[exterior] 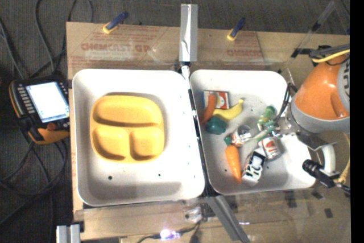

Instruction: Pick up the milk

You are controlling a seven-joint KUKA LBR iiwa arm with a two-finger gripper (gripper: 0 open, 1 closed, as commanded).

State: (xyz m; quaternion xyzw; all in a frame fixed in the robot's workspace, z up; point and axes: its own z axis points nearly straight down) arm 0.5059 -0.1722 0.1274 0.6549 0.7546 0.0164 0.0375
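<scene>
The arm (321, 97) hangs over the right edge of the right bin (296, 179), so the approach step is in hand, nothing grasped. The milk (253, 167), a small black-and-white carton, lies just right of the carrot (232, 161). I cannot tell the pincer's state. Next it must descend squarely over the carton, clear of the carrot.

Grey rounded arm (333, 116) with a broad orange band (321, 94) above the wrist. Black fitting (318, 172) low on the body, beside a pale curved bracket (329, 152). Yellow cabling (330, 54) near the top.
</scene>
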